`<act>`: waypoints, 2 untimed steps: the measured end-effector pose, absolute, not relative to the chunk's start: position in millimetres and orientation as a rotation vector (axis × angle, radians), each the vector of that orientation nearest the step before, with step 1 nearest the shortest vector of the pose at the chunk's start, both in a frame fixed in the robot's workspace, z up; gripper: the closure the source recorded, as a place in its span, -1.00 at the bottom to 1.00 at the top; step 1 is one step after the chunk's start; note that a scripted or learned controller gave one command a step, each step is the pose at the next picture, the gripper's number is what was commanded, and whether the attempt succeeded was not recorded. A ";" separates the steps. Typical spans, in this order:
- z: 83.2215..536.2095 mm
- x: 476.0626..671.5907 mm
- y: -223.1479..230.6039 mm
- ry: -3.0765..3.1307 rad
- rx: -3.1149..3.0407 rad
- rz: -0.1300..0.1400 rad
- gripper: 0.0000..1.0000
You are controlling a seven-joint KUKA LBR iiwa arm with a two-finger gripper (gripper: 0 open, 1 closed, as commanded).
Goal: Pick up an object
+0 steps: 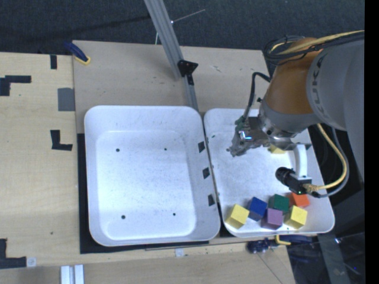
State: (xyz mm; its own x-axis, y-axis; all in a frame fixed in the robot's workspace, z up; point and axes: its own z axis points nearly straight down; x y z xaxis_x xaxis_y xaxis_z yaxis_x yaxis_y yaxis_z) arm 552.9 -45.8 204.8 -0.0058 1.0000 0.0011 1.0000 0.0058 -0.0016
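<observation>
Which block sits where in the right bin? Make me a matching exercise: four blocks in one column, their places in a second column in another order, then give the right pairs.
All four lie in the near corner of the right bin, well below the gripper in the camera view.

Things:
1. blue block
2. orange block
3. purple block
4. green block

Places:
A. farthest right of the four, beside the bin's right rim
B. between the blue and orange blocks
C. farthest left of the four, next to a yellow block
D. nearest the bin's near rim, just below the green block

Pairs: 1-C, 2-A, 3-D, 4-B
</observation>
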 end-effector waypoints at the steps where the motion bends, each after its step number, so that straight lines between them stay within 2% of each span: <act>1: 202.6 549.1 0.9 -2.226 -2.213 0.002 1.00; 2: 221.1 543.3 57.6 -2.229 -2.211 -0.002 1.00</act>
